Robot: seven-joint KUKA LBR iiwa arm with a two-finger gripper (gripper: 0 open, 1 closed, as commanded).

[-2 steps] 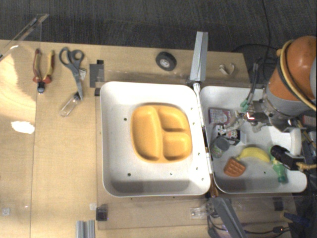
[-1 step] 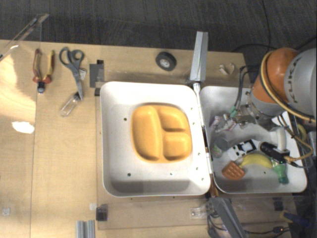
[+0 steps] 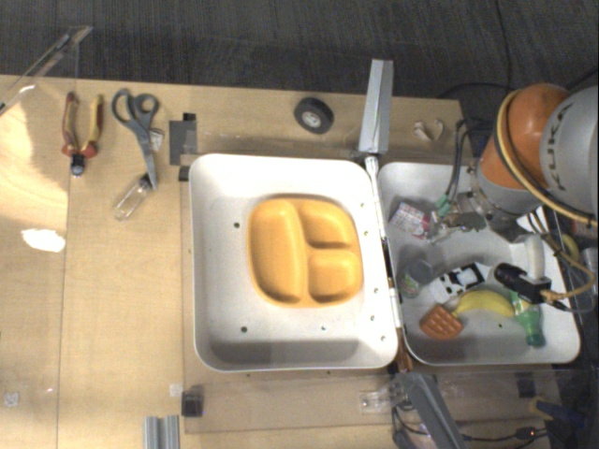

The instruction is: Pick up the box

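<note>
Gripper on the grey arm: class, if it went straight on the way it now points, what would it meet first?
Probably the crinkled clear plastic packet, lying just left of the gripper in the right-hand shallow white bin. Height is hard to judge from above, so this is uncertain.

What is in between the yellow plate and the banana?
In the camera view, the raised rims where the two white bins meet lie between the yellow plate and the banana, and then a small grey thing in the right bin.

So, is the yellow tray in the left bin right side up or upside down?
Right side up: the yellow tray shows three hollow compartments facing upward.
</note>
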